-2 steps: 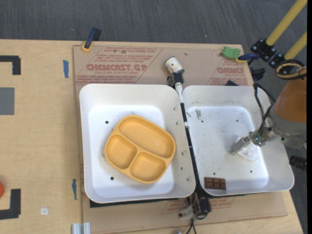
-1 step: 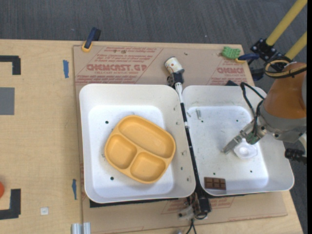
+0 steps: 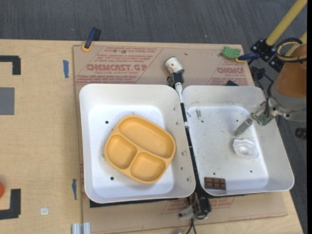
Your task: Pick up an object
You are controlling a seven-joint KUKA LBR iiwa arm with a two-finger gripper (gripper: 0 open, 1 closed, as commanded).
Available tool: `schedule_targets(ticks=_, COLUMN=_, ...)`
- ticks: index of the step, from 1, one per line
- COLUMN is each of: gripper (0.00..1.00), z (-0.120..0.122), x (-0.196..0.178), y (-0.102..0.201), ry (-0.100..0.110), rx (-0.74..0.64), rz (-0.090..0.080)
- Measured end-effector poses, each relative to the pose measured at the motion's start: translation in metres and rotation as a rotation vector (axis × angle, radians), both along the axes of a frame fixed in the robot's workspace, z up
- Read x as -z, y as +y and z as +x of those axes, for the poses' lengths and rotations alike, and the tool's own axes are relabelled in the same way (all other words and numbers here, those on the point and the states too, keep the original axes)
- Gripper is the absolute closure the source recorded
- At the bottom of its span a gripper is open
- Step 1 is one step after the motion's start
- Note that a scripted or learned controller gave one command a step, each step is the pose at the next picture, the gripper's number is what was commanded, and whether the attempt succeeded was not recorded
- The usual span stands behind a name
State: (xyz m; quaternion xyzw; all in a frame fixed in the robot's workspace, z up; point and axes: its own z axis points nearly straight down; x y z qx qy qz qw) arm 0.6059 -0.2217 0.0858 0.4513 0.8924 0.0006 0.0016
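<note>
Landmark: right bin (image 3: 278,174), a shallow white tray, the right-hand one of two set side by side on a cardboard sheet (image 3: 122,65).

Item 1, small white object (image 3: 243,147): lies on the floor of the right bin, right of the bin's centre. Crumpled or lumpy in outline, pale against the white floor; its shape is too faint to give a clear long axis or heading, though it looks slightly wider than tall in the camera view.

Item 2, gripper (image 3: 240,129): hangs inside the right bin, just above and to the left of the small white object, tilted so its tip points down-left while its body runs up-right toward the arm's orange band (image 3: 291,77). The fingers appear as one slim grey point, drawn close together, with nothing seen between them.

Item 3, brown chocolate-like bar (image 3: 215,183): rests on the right bin's near rim, at its lower left, long axis running left to right.

Item 4, left bin (image 3: 92,111): touching the right bin's left wall; holds a yellow three-compartment plate (image 3: 140,148), turned at a slant.
</note>
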Motion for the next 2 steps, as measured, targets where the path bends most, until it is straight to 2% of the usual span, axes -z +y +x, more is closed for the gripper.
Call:
schedule_targets(ticks=1, gripper=0.0, z=-0.038, x=0.001, y=0.036, ry=0.003, rx=-0.107, rz=0.001)
schedule_targets(ticks=2, gripper=0.0, z=0.024, x=0.0, y=0.001, ry=-0.004, rx=-0.298, rz=-0.004)
